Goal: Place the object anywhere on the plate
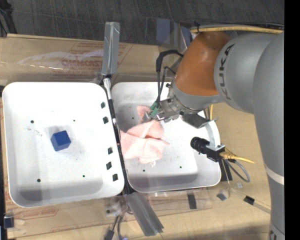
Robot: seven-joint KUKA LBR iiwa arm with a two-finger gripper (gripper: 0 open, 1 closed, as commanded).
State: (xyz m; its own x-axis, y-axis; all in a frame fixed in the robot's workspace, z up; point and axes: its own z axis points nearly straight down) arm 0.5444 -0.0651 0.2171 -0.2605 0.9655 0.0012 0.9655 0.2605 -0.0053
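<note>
the grey arm (242,69) with its orange band reaches in from the right and bends down over the right bin (186,160), with the gripper (156,114) low in that bin's far half, near the wall that it shares with the left bin (45,101). a crumpled pink cloth (145,143) lies in the right bin, spread from just under the gripper toward the middle of the floor, close to the dividing wall; its upper fold sits right against the gripper's tip. the wrist hides the tip from above, so i cannot tell whether the claw is clenched, released, or has any cloth in it. a small blue cube (61,140) sits alone on the floor of the left bin, left of centre and well apart from the cloth and the gripper. both bins rest on a sheet of brown cardboard (55,59) that shows along their far side.
</note>
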